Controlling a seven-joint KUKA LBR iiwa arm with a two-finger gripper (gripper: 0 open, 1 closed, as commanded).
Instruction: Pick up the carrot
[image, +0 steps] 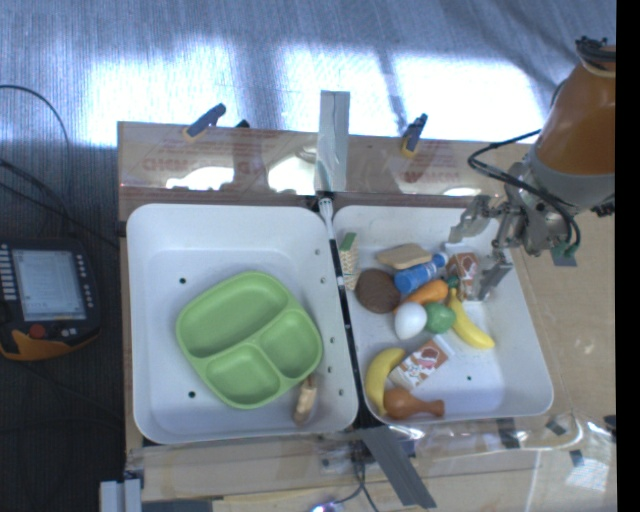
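Near the middle of the right-hand bin (520, 385), the carrot (428, 292) lies wedged in a cluster of toy food: a blue bottle (420, 272) touches it above, a white egg (410, 320) and a green piece (440, 319) sit just below, and a yellow banana (470, 328) curves off its right end. Its long axis runs roughly left to right, tilted slightly upward toward the right. The gripper (497, 262) hangs just beside it, up and to the right, so the carrot lies down and to the left of the fingertips. The fingers look spread apart with nothing between them. The next move likely calls for a short shift leftward and down, with the jaws set across the carrot's narrow width. A brown round item (377, 290) sits further left. The neighbouring left bin (150, 300) holds a green divided plate (250, 340). Both bins rest on a wooden bench (230, 150), with grey carpet beyond and a teach pendant (45, 300) at far left.
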